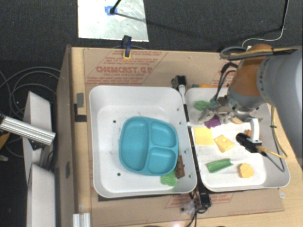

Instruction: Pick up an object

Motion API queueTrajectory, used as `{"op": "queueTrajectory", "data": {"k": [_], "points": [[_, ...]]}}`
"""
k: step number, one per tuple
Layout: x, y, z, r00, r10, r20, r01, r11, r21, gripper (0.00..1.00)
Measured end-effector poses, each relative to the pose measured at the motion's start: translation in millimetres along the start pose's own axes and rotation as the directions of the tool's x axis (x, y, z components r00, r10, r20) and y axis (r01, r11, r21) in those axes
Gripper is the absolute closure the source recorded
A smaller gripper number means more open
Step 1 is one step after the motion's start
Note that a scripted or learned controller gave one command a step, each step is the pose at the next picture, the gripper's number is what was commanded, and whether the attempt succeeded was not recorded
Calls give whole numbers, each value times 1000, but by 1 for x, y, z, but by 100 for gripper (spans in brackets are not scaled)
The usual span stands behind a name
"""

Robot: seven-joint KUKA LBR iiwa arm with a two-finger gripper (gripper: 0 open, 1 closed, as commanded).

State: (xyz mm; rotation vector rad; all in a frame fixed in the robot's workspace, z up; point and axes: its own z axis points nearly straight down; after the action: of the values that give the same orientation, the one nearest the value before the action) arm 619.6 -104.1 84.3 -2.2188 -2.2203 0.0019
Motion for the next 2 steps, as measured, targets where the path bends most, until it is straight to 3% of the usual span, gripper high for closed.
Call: {"op": "queueTrajectory", "data": {"k": [1, 2], "points": [[-1, 4, -12, 1000, -2, 2, 2, 1000, -8, 100], [-63, -8, -99, 1000, 4, 6, -4, 1000, -11, 100]]}}
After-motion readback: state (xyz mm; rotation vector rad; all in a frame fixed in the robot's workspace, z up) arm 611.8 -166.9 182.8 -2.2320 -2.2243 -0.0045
